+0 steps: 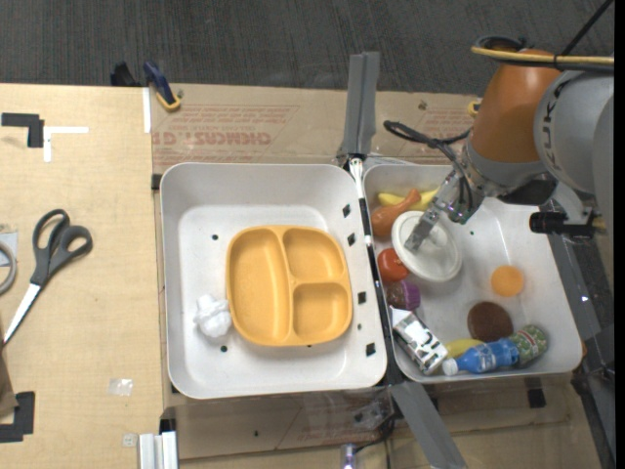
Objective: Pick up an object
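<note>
Over the right bin (pixel 562 291), the claw (pixel 422 234) dips into a white bowl (pixel 435 254); I cannot tell its opening. Toys crowd the bin's left wall and front edge; bare floor lies behind the orange ball (pixel 507 280).

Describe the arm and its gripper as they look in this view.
The arm is grey and rounded, with a glossy orange band above the wrist. Thin black cables loop beside the wrist on the camera's left. The gripper is slim, metallic grey, narrowing towards its tip. A black fitting projects from the grey casing lower down.
</note>
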Controlling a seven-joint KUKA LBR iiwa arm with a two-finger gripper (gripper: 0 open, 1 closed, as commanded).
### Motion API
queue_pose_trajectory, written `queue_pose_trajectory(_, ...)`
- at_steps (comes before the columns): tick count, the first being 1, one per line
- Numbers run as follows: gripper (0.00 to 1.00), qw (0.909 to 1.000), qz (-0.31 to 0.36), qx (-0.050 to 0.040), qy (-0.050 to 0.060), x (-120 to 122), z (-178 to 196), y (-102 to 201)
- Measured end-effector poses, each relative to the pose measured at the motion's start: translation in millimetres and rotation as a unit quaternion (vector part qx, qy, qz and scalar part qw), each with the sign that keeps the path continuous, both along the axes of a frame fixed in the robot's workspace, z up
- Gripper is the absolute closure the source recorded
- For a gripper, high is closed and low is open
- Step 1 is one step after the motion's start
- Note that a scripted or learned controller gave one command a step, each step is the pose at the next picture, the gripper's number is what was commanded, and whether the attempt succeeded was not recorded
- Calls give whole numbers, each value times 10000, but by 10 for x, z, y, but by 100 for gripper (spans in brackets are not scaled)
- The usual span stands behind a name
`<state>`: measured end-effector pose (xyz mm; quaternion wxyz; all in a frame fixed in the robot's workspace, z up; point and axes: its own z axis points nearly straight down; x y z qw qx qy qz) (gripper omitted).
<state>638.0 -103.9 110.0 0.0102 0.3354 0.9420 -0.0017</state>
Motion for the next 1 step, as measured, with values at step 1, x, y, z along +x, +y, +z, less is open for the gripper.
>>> queue_pose_trajectory(1, 0, 9997, -240, 9, -102, -835, -14, -163)
